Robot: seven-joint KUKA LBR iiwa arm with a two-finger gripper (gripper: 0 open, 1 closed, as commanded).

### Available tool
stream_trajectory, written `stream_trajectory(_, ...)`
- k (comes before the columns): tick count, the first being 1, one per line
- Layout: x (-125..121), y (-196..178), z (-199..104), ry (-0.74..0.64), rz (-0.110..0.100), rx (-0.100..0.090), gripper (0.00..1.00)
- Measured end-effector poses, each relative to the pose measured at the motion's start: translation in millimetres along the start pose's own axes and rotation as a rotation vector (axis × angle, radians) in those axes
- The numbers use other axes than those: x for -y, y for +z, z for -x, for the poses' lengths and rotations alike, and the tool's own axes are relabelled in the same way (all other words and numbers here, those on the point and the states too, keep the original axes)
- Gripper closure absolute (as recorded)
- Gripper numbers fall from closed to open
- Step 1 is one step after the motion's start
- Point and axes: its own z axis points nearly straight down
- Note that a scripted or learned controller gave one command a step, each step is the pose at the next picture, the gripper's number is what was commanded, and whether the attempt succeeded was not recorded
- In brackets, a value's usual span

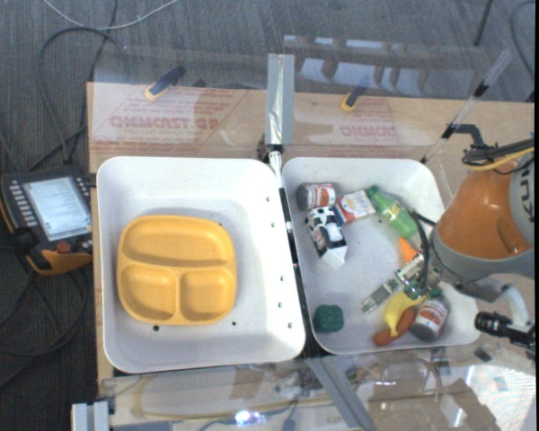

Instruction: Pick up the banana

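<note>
1. In the right bin (431, 182), near its front corner, I see the banana (399, 312) between a carrot (388, 334) and a can (430, 318).
2. My gripper (404, 285) hovers just above it; I cannot tell the jaw gap.
3. Approach step; next I need a clean descent astride the banana.

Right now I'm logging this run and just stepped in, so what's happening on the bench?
The KUKA arm reaches in over the right bin, its gripper low in the near right corner just above the banana. The banana lies on the bin floor beside a small can and an orange carrot-like piece, not visibly held. Cartons, a green bottle and a dark green block share that bin. The left bin holds a yellow divided tray.
</note>
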Motion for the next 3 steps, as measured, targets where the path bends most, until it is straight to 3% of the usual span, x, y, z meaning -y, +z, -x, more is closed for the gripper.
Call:
stream_trajectory(1, 2.6, 1.1, 6.7, 0.070, 0.004, -0.014, 0.00)
stream_trajectory(2, 10.8, 1.2, 19.4, 0.010, 0.002, -0.013, 0.00)
stream_trajectory(3, 8.7, -7.3, 19.2, 0.009, 0.005, -0.012, 1.00)
